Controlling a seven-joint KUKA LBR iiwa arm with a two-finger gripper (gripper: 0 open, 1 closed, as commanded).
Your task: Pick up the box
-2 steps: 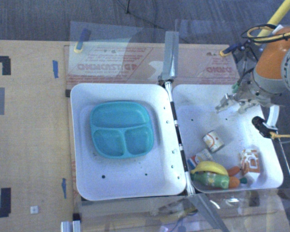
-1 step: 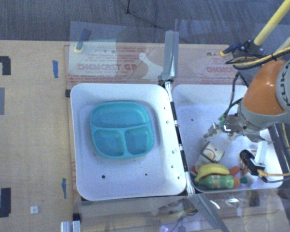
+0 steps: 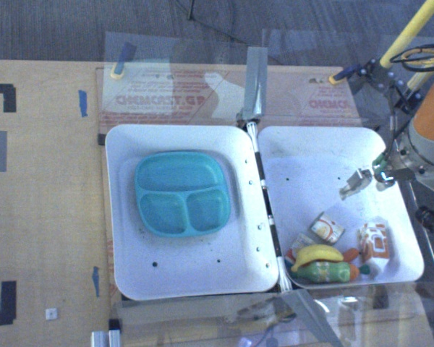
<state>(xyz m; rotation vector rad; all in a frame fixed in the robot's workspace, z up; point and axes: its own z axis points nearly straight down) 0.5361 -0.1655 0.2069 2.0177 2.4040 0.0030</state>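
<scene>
gripper point(image 3: 358, 181): your fingers hang over the right bin point(image 3: 304, 157), slightly apart, nothing between them
box point(image 3: 326, 229): small, tilted, on the bin floor just below-left of your gripper, not touching it
nearby: carton point(image 3: 375, 240) below the gripper; banana point(image 3: 317, 254) and green bottle point(image 3: 322, 271) past the box
left bin point(image 3: 123, 266): teal tray point(image 3: 182, 194), well left of you

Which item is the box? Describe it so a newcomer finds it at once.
Start at the right bin, the one without the teal tray. A cluster of items sits in its near part; the box is the small white carton with an orange-brown front at the cluster's upper left, just above the banana. It is squarer and smaller than the white-and-orange packet to its right.
</scene>
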